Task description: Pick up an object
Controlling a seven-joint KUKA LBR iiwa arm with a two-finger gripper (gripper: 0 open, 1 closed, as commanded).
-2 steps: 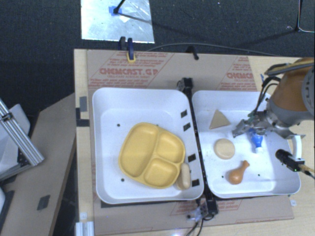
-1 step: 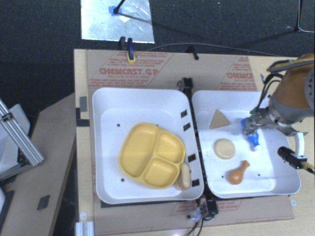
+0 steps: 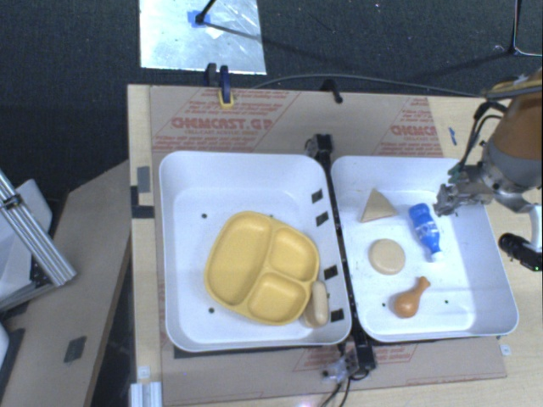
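Observation:
The right bin (image 3: pixel 492 312) holds a blue bottle (image 3: pixel 424 227), a tan wedge (image 3: pixel 377 206), a round beige disc (image 3: pixel 387 256) and an orange drumstick-shaped toy (image 3: pixel 410 298). The gripper (image 3: pixel 448 198) hangs at the bin's upper right, just right of and above the blue bottle's top end, apart from it. Nothing shows between its tips. In the left bin (image 3: pixel 182 227) lies a yellow divided tray (image 3: pixel 261 267) with a small beige piece (image 3: pixel 317 304) against its lower right edge.
A black divider with clips (image 3: pixel 333 227) runs between the two bins. The arm (image 3: pixel 517 142) comes in over the right bin's far right corner. A clamp (image 3: pixel 223 83) sits at the bench's back edge, and cables cross behind it.

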